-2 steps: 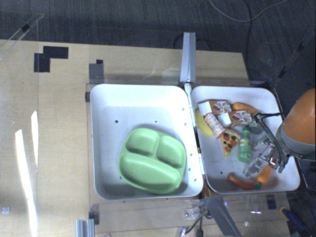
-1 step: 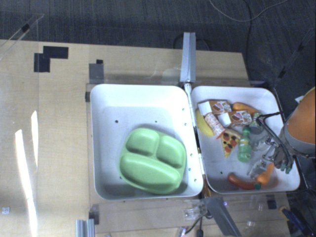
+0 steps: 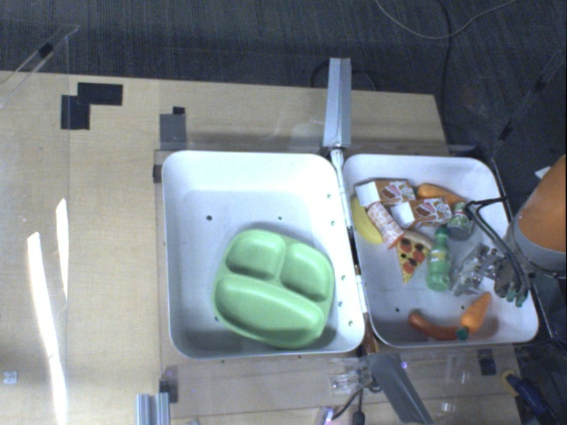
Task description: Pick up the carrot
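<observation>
The carrot (image 3: pixel 477 312) is a short orange piece with a green end, lying near the front right corner of the right bin (image 3: pixel 514 330). My gripper (image 3: pixel 489 273) hangs just above and behind the carrot, over the bin's right side, with the arm's orange band (image 3: pixel 545 209) at the view's right edge. I see nothing held in the gripper. The carrot rests on the bin floor, apart from the gripper.
A green divided plate (image 3: pixel 275 286) lies in the left bin (image 3: pixel 182 237). The right bin also holds a red sausage (image 3: pixel 430 325) beside the carrot, a green bottle (image 3: pixel 438 260), a pizza slice (image 3: pixel 410 257), a banana (image 3: pixel 367 222), snack packets (image 3: pixel 395 193) and an orange item (image 3: pixel 438 191) at the back.
</observation>
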Available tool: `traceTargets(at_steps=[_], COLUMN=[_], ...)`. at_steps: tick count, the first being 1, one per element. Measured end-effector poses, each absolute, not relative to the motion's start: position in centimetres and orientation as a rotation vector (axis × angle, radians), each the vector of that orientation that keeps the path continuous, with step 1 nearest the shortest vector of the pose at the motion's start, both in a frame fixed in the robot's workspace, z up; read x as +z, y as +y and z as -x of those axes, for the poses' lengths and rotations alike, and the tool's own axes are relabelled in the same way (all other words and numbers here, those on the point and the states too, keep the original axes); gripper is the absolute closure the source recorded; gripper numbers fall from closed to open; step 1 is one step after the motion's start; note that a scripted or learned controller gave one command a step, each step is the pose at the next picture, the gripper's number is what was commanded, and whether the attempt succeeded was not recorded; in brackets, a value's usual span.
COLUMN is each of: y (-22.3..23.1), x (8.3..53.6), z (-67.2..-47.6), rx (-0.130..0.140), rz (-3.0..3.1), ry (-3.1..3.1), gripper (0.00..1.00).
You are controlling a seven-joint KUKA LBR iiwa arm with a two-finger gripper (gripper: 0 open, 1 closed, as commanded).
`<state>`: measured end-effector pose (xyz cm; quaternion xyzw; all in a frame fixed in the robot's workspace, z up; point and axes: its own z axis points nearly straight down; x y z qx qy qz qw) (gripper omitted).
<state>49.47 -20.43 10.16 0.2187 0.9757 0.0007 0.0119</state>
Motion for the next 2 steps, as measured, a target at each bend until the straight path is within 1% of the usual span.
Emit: traceTargets(at_steps=[1, 2], y=[-20.4, -20.5], x=[10.2, 9.0], z=[-49.5, -49.2], rx=[0.002, -0.001], rz=[-0.683, -0.603], ry=[3.042, 3.068], gripper=[0.00, 0.00])
